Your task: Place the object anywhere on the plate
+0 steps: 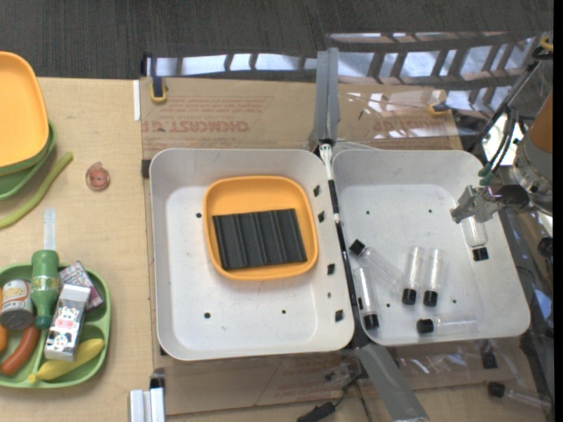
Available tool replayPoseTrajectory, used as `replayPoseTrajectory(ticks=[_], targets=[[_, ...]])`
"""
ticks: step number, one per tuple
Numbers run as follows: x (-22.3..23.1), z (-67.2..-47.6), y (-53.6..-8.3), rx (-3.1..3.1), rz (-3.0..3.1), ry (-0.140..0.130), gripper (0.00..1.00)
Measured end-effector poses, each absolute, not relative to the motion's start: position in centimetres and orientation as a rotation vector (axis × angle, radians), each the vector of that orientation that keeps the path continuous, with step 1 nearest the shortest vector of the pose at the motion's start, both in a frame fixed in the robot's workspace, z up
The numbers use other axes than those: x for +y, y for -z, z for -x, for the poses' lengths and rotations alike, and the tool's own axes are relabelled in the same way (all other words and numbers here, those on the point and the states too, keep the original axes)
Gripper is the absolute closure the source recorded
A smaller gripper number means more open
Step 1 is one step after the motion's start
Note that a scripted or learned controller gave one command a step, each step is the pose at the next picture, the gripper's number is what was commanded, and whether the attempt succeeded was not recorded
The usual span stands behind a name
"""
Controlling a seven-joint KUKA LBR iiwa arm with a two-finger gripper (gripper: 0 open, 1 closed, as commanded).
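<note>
Bench (88,130) tan, cardboard under two white bins | floor dark beyond | left bin (176,323): orange plate (260,202) bearing black ridged slab | gripper (476,209) over right bin (387,183), clamped on clear vial (476,237) | more vials nearby

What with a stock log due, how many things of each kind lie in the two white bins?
Clear tubes with black caps: 6, in the right bin
Orange plate: 1, in the left bin
Dark ribbed slab: 1, on the plate
Total: 8
</note>
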State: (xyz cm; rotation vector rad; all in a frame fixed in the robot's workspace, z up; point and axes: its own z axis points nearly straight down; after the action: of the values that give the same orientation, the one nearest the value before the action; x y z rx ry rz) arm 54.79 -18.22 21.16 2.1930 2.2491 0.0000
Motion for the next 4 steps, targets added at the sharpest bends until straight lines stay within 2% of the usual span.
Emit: replayPoseTrajectory(ticks=[1,2,4], targets=[[-21.5,-62.3,-23.8,2.348,-2.086,0.002,1.00],[-21.9,-66.0,-29.3,2.468,-1.939,0.002,1.00],[-22.2,-66.0,-44.2,2.864,-1.281,0.001,1.00]])
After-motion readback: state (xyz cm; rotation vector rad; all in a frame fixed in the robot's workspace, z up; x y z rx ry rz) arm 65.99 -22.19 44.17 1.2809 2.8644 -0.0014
